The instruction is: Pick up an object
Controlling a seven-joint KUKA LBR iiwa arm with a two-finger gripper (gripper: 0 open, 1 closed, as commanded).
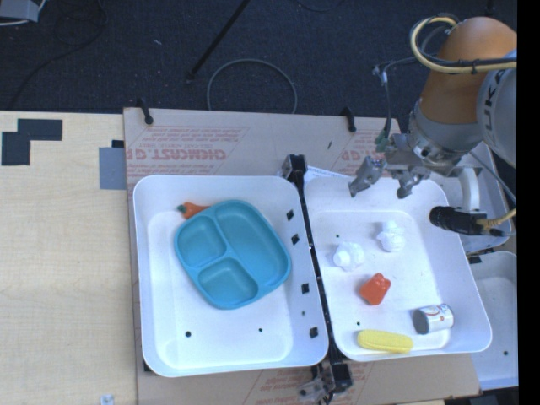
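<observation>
Over in the left bin a blue divided plate lies flat, and an orange piece pokes out from under its far-left edge, mostly hidden. Crossing the black divider into the right bin, here are the likelier candidates: two small white lumps, one near the divider and the other just beyond it, then a red object nearer the front, a yellow corn-like piece along the front wall, and a small white can with a red band on its side near the front right corner. Now the gripper hangs above the far edge of this bin, its two fingers spread well apart with nothing between them. So nothing is picked yet; this reads as the approach step, with a target not obviously chosen. The white lumps sit nearest beneath it. The next move, I'd judge, calls for travelling forward over one of them, lining the fingers up either side, and descending before closing.
</observation>
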